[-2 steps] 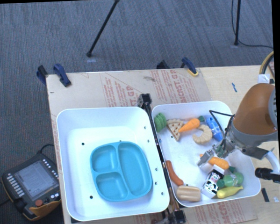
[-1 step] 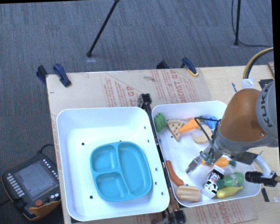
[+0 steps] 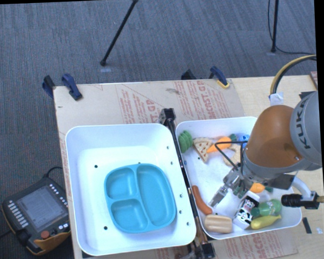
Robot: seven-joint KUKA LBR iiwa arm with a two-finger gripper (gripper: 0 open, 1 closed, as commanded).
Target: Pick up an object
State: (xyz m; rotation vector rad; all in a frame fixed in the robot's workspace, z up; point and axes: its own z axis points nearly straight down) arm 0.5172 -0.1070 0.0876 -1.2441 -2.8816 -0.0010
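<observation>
The arm's orange wrist hides much of the right bin point(image 3: 211, 234) at lower right. The gripper point(image 3: 216, 198) hangs with fingers narrowly parted, holding nothing, just beside a smooth red sausage point(image 3: 201, 200) and a tan bread roll point(image 3: 218, 224).

A blue divided plate point(image 3: 139, 198) sits in the left bin point(image 3: 79, 157). A teach pendant point(image 3: 37, 214) lies on the carpet point(image 3: 17, 63) beside the bench point(image 3: 138, 97).

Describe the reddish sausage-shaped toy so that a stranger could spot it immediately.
Find the right white bin. Along its left wall, near the front, lies the sausage: a slim, reddish-brown stick just behind the tan bread roll, thinner and darker than anything beside it.
</observation>
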